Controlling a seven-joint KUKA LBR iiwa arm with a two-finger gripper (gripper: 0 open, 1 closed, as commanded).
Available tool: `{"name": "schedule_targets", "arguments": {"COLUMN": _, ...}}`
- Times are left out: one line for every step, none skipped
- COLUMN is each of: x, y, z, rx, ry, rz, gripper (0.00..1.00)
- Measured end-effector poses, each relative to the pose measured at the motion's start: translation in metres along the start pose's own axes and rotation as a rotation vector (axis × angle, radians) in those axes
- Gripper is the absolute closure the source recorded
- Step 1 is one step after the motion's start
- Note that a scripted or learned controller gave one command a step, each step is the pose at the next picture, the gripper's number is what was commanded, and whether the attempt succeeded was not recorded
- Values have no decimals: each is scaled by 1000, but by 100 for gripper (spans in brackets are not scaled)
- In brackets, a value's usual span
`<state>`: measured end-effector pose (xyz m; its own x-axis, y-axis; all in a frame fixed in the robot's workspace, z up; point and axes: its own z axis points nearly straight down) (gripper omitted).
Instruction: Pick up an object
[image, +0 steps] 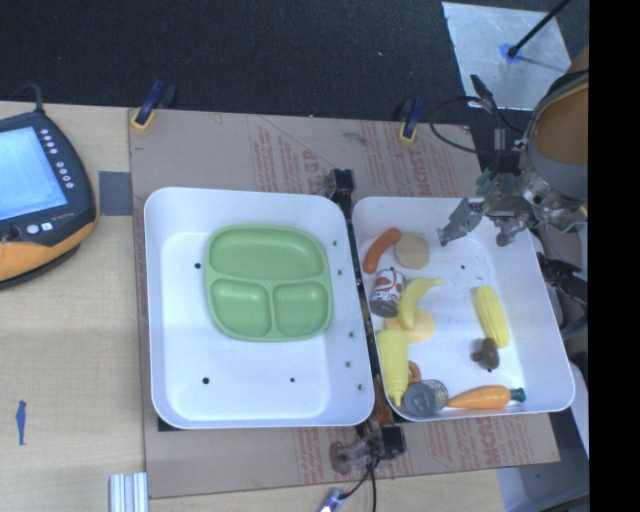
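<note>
A: Fig. legend, pls. Start w/ the tool.

B: Gripper (483, 229), end of the grey arm (562, 130) w/ orange band, reaching in from the right. It sits over the upper part of the right bin (556, 330). Two fingers splayed apart, one toward the left, one toward the right; nothing between them.

A: Nearest items?

B: Just left of the left finger: a round tan disc (411, 250), then an orange sausage (379, 250) lying at a slant, near the bin's upper left corner. Neither touches the fingers.

A: Further out?

B: Below the disc, a small can (386, 292) on its side, beside a banana (415, 296); pale yellow piece (420, 325) under the banana. Corn cob (490, 315) lies below the gripper, toward the right wall, well apart from it; small brown lump (486, 351) touching or just below the cob's lower end. Along the bottom edge: carrot (484, 398) w/ green tip, a grey round thing (426, 398) at its left end, and a yellow oblong item (393, 360) by the left wall.

A: Other side?

B: Left bin (180, 380) holds a green divided plate (269, 283), three compartments. Far left on the bench (70, 380), the orange-edged teach pendant (40, 195).
</note>
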<state>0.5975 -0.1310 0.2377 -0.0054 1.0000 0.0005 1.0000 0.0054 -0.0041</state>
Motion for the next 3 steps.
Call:
{"name": "schedule_targets", "arguments": {"x": -82, "y": -10, "z": 70, "rx": 2, "ry": -3, "rz": 1, "gripper": 0}}
{"name": "schedule_targets", "arguments": {"x": -73, "y": -79, "z": 140, "rx": 0, "ry": -1, "rz": 0, "gripper": 0}}
{"name": "schedule_targets", "arguments": {"x": -26, "y": 5, "z": 146, "rx": -1, "ry": -2, "rz": -2, "gripper": 0}}
